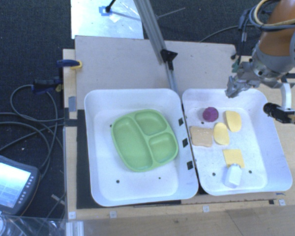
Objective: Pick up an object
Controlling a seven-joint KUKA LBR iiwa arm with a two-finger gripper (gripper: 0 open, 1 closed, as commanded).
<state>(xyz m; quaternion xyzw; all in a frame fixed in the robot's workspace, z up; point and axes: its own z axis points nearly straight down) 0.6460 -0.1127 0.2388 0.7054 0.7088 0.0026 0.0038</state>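
Gripper: the gripper point(233, 91) hangs over the far edge of the right bin point(278, 146), at the end of the grey and orange arm point(278, 33). It carries nothing that I can see, and whether its jaws are spread or pressed together I cannot tell from this slanted view.

Objects to pick: all lie in the right bin — a purple ball point(210, 114), two yellow pieces point(232, 121) point(221, 133) just beside it, a tan toast-like slice point(201, 136), a flat yellow square point(233, 157) and a small white bottle point(232, 175) nearer the front.

Left bin: the left bin point(96, 181) holds a green divided tray point(144, 139), well apart from the gripper.

Step in hand: I judge it is the approach, before any grasp.

How to do it well: the purple ball is nearest — come straight down over its middle, because it may roll. The flat pieces lie close together, so the fingers could catch two at once.
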